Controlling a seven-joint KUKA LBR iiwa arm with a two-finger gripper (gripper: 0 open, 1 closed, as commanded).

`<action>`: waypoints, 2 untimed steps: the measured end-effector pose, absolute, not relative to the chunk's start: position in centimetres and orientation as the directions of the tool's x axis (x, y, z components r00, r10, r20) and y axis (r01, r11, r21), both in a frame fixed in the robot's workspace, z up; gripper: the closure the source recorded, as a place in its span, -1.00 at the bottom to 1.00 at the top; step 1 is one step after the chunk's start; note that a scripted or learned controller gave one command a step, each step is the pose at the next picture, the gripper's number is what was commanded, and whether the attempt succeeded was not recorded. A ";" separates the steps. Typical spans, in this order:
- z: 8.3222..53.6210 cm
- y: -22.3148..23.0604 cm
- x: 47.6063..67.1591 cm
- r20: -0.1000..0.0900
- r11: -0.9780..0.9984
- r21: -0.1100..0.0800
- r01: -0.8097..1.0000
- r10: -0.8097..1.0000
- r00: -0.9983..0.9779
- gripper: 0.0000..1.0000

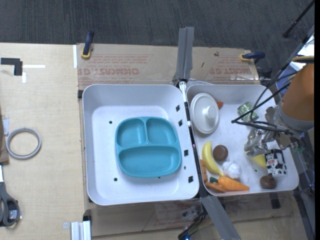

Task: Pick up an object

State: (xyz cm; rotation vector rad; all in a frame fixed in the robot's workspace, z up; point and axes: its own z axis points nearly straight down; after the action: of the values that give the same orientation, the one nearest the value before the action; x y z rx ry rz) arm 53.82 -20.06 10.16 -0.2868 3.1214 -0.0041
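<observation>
White right bin (235,90) carries the candidates: banana (210,156), brown ball (220,152), carrot (231,184), domed lid (205,113). Gripper (257,146) sits low at its right side, above a small yellow piece (259,159). I cannot tell the fingers' state; nothing visibly held. I judge this the approach-to-grasp step. Next: settle onto one object, close, lift straight.

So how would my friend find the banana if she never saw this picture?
Look in the right-hand white bin, the crowded one, not the left bin with the blue divided plate. Near its left wall, below the white upside-down bowl, lies the banana. It is the long, curved yellow thing, beside a round brown ball and above the orange carrot.
</observation>
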 end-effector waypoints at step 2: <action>9.3 -22.2 55.2 -0.005 0.978 -0.002 -0.207 -0.207 -0.978 -1.00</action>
State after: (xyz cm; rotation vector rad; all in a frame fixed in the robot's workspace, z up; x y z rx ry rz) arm 55.15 -22.17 9.27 -0.3263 3.1196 -0.0022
